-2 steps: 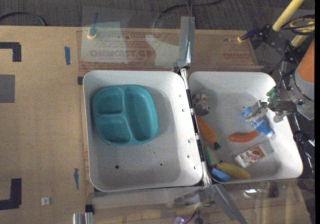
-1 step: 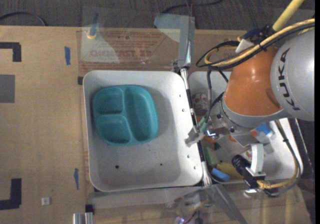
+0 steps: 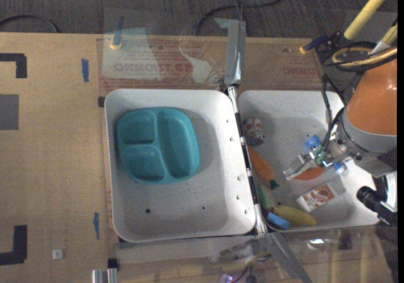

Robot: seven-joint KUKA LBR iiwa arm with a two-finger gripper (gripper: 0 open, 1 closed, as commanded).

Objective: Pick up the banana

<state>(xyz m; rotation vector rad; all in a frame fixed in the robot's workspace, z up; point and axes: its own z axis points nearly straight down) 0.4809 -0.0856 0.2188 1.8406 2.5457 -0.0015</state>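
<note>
With the gripper (image 3: 309, 165) low in the right bin (image 3: 284, 102), finger state indeterminable, and the banana (image 3: 295, 215) lying at the lower centre-right of the frame beside a small carton (image 3: 317, 198), a descent here risks seizing the carton instead.

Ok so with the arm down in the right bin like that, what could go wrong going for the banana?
1. The gripper sits over an orange item, away from the banana, so it may grab the wrong thing.
2. The banana lies in the corner against the bin wall, beside a blue item, so the approach looks cramped.
</note>
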